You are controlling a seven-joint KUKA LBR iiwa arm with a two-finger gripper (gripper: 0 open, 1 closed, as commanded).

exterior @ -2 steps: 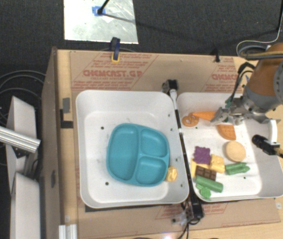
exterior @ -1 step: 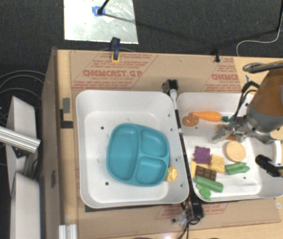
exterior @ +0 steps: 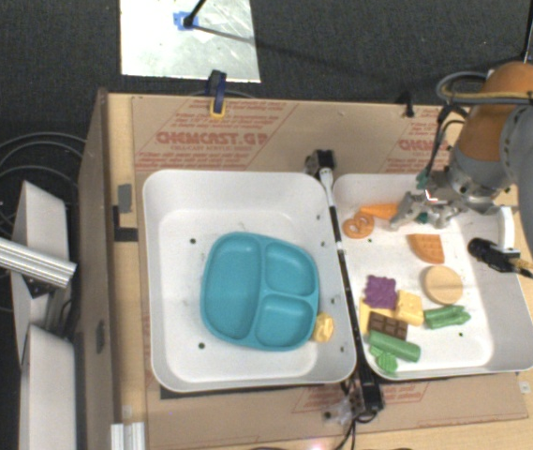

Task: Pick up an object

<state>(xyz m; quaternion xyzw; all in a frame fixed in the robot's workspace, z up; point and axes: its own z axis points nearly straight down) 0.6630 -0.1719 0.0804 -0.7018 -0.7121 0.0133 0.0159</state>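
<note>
Camera view shows two shallow white bins side by side on a bench lined with printed cardboard (exterior: 247, 125). In the left bin (exterior: 168, 214) lies a teal divided plate (exterior: 259, 291), and a small yellow toy (exterior: 324, 327) sits just beside its lower right edge, near the divider between the bins.

Toy food is scattered across the right bin (exterior: 519, 331): an orange ring (exterior: 357, 225) and an orange carrot-like piece (exterior: 380, 212) near the top left, an orange waffle-like wedge (exterior: 426, 247), a round tan cookie (exterior: 442, 284), a purple piece (exterior: 380, 292), a yellow block (exterior: 408, 307), a brown chocolate bar (exterior: 387, 326), and two green pieces (exterior: 446, 317) (exterior: 395, 347) toward the front.

Reaching in from the right, the grey arm (exterior: 528, 148) with its orange band sets the gripper (exterior: 422, 209) low over the upper part of the right bin, just beside the carrot-like piece and above the wedge. Whether its jaws are apart or closed cannot be told from here, and nothing is visibly between them.
</note>
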